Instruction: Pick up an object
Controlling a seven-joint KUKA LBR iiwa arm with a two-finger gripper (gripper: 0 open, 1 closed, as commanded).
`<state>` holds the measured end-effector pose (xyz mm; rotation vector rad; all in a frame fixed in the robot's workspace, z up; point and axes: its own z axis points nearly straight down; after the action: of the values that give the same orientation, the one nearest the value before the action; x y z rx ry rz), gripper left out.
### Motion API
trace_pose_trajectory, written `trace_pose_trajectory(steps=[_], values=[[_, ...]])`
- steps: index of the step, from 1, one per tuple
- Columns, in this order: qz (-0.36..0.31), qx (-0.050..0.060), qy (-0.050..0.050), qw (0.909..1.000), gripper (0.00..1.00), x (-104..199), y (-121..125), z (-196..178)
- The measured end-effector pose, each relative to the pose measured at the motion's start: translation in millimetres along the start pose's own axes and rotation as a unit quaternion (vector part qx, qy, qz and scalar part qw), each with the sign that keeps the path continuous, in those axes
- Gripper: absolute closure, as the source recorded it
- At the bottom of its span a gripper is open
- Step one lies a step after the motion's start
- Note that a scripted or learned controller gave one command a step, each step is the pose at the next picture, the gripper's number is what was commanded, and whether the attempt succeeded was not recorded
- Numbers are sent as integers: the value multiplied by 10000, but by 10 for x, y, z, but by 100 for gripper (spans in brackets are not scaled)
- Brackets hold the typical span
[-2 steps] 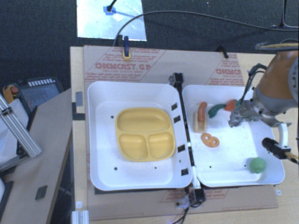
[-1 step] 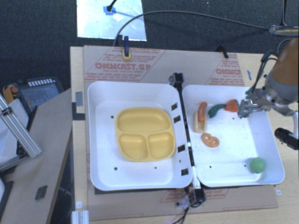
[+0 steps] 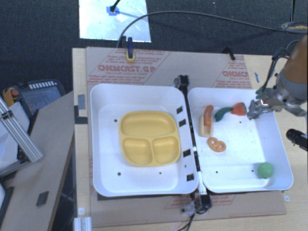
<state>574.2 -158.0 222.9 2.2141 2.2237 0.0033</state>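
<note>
Your two white bins sit side by side on the bench. The left bin [image 3: 103,177] holds one item — a yellow tray [image 3: 148,138] with three compartments, lying flat near the middle.

The right bin [image 3: 274,143] holds four loose items:
- one hot dog [image 3: 207,121] in a bun, at the bin's left side, lengthwise toward the far wall;
- one pretzel [image 3: 217,145], just in front of the hot dog;
- one carrot [image 3: 230,111], orange with a green top, near the far wall and right of the hot dog;
- one green ball [image 3: 264,170], in the near right corner, well apart from the rest.

You will find the gripper [image 3: 253,112] low over the right bin's far right part, just beside the carrot's orange end. Whether its fingers are spread or pressed together cannot be told; nothing is visibly between them.
</note>
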Motion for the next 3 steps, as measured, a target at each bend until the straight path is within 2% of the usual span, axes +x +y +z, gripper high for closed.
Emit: trace_pose_trajectory(steps=[1, 2, 3], values=[[-29, 2, 13, 10000, 100, 533, 19, -112], [-30, 18, 18, 10000, 100, 1108, -28, -43], [-29, 18, 14, 10000, 100, 1682, 31, 55]])
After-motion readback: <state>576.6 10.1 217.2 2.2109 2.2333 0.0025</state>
